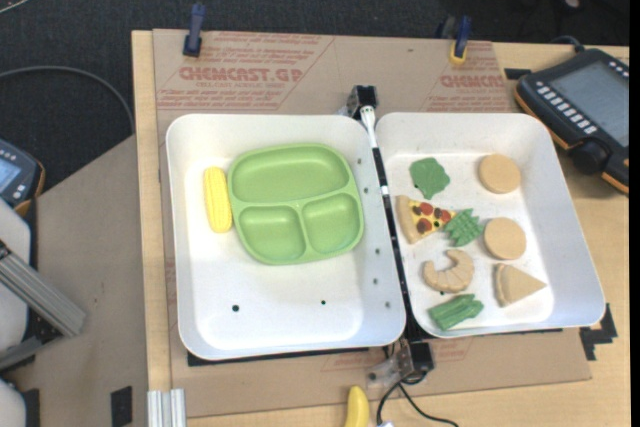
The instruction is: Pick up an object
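The right bin [565,205] holds several toy food pieces: a pizza slice [422,216], a dark green leafy piece [430,177], a spiky green piece [464,228], two round tan cookies [499,174] [504,239], a bitten tan pretzel shape [448,272], a tan wedge [517,285] and a green bean pod [455,312]. In the left bin [200,305] lie a green three-compartment tray [296,203] and, just left of it, a yellow corn cob [216,198].
Both bins rest on a brown cardboard sheet [250,65] held by two clamps [194,29] at the back. A black handheld pendant [585,105] sits at the right edge of the bench. A yellow item [357,406] and cables lie at the front.
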`<state>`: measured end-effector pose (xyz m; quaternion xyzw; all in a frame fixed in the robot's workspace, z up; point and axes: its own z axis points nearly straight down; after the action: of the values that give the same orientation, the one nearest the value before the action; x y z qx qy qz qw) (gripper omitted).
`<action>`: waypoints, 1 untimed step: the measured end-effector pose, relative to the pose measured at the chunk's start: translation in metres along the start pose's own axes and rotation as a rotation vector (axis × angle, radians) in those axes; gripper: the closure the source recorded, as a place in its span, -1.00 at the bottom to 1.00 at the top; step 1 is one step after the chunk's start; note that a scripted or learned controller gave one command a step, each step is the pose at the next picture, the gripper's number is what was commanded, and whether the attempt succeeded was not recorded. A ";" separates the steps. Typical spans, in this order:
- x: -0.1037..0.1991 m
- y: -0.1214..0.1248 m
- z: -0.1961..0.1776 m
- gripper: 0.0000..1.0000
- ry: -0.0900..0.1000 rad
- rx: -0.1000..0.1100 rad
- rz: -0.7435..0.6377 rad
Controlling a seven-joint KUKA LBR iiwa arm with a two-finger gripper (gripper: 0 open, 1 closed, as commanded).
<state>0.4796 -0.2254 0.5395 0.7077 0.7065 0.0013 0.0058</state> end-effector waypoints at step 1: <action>0.003 -0.002 0.129 1.00 0.010 0.021 0.000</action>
<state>0.4787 -0.2232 0.4109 0.7076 0.7066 -0.0024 -0.0054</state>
